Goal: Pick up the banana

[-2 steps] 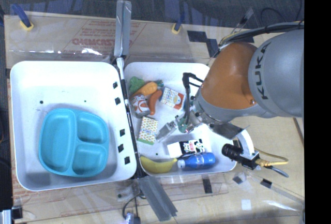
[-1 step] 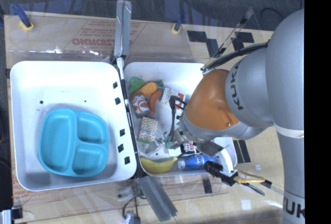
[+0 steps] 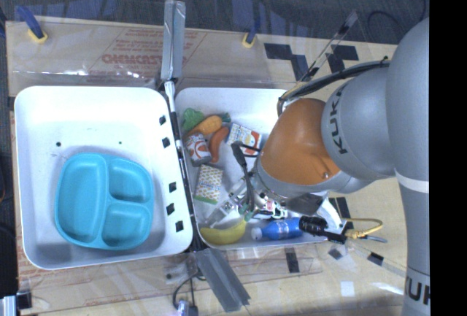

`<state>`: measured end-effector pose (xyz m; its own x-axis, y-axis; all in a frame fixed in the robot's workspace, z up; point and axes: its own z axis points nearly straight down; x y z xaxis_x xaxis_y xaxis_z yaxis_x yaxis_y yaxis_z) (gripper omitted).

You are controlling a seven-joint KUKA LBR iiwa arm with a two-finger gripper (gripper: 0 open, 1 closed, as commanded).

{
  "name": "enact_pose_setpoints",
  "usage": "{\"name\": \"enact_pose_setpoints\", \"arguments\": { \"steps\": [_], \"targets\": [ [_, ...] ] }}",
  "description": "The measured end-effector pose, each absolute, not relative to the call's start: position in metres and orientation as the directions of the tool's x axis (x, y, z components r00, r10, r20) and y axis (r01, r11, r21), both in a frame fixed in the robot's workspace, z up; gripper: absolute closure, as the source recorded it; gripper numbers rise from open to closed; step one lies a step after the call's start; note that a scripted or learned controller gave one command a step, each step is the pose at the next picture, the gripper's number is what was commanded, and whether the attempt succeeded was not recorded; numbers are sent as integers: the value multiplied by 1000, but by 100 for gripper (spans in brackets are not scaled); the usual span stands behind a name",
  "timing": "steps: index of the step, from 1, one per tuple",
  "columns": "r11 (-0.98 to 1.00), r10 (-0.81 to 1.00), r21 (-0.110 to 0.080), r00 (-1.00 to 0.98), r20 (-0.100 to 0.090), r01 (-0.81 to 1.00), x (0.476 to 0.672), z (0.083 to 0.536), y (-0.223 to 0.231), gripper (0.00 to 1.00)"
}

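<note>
The grey arm with its orange band (image 3: 295, 143) rises closest to the lens, reaching in from the right over the right-hand shallow white bin (image 3: 219, 97). Its hand (image 3: 244, 203) is lowered among the clutter at the near end of that bin; whether its fingers are open or closed cannot be told, since the wrist hides most of them. The curved yellow banana (image 3: 224, 232) lies just below and slightly left of the hand, against the bin's near wall; contact between the two cannot be judged. To the right of the hand, a blue plastic bottle with a white cap (image 3: 279, 229) lies on its side. Left of and above the hand sit a patterned flat packet (image 3: 209, 182), a red-and-white can (image 3: 200, 150), an orange carrot-shaped toy (image 3: 206, 124) and a small printed carton (image 3: 244, 136). Well to the left of the hand, the second white bin (image 3: 36, 117) holds a light-blue three-compartment plastic tray (image 3: 104, 200). Both bins rest on the taped surface (image 3: 95, 52).
</note>
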<state>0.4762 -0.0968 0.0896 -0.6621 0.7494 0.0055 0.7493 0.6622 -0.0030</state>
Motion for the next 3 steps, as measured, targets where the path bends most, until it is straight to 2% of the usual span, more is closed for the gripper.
{"name": "enact_pose_setpoints", "arguments": {
  "steps": [1, 2, 3],
  "targets": [
    [666, 746, -4, -665, 8, 746, 476, 98, -97, 100],
    [347, 938, -3, -347, 2, 938, 477, 190, -43, 100],
    [347, 938, -3, -347, 2, 938, 477, 190, -43, 0]
  ]
}}
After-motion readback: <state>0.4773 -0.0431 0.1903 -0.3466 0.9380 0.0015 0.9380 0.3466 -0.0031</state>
